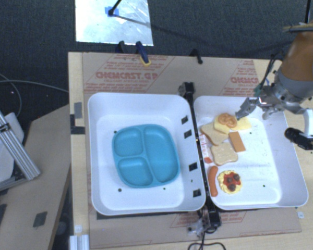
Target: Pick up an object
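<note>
The right bin holds several toy foods. An orange round biscuit lies on a yellow cheese slice. Beside them are a bread slice, a brown cracker and a second bread slice. Nearer the front are a red sausage and a small yellow tart with red topping. My gripper hangs over the bin's far side, just right of the cheese slice. It is open, with nothing between its fingers.
The left bin holds a blue divided plate. A black clip-lined divider separates the two bins. The arm's orange and grey wrist rises at the right, beyond the right bin's far corner.
</note>
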You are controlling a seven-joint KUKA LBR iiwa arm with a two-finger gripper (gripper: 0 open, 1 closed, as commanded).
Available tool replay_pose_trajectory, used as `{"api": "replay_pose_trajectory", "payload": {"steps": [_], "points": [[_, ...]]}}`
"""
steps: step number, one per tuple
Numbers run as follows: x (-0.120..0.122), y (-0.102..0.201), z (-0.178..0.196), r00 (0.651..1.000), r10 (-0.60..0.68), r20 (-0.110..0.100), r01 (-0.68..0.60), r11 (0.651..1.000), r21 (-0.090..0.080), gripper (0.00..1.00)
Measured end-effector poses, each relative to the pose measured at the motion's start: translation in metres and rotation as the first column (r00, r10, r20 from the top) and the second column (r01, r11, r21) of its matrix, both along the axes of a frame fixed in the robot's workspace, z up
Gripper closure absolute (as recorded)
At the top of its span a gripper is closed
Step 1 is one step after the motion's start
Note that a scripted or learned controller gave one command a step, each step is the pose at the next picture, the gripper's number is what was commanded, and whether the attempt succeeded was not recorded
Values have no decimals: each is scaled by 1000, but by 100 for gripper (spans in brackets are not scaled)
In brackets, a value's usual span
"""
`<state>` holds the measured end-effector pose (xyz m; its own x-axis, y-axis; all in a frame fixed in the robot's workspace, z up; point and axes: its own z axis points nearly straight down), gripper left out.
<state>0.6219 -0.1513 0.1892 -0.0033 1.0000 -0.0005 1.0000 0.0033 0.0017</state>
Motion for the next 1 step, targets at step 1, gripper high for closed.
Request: {"api": "replay_pose_trajectory", "payload": {"steps": [1], "points": [[-23, 31, -106, 1000, -1, 7, 1, 1000, 2, 0]]}}
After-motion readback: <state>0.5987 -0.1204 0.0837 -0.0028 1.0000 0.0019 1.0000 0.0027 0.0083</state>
